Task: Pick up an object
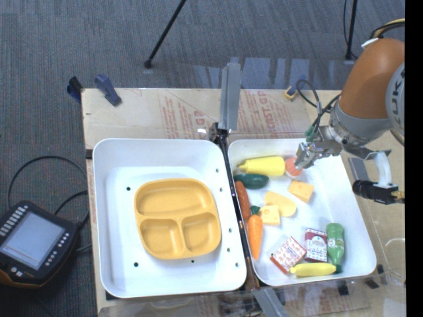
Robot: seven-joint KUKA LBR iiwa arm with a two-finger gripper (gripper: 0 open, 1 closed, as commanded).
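At the left of the frame, the left bin [106, 177] holds a yellow divided tray [177, 218]. Right of centre, the right bin [357, 240] carries the toy food: a carrot [255, 236], a yellow corn cob [263, 165], cheese wedges [281, 203], small packets [288, 254], a green bottle [335, 242] and a banana [312, 269]. In the upper right, the end effector [305, 156] sits low at the bin's upper edge, just beside a small pink-orange item [293, 167] touching the corn's right end. Whether it is open or closed I cannot tell. This looks like the grasp step; next, I judge, it must close firmly on that item and lift straight up.
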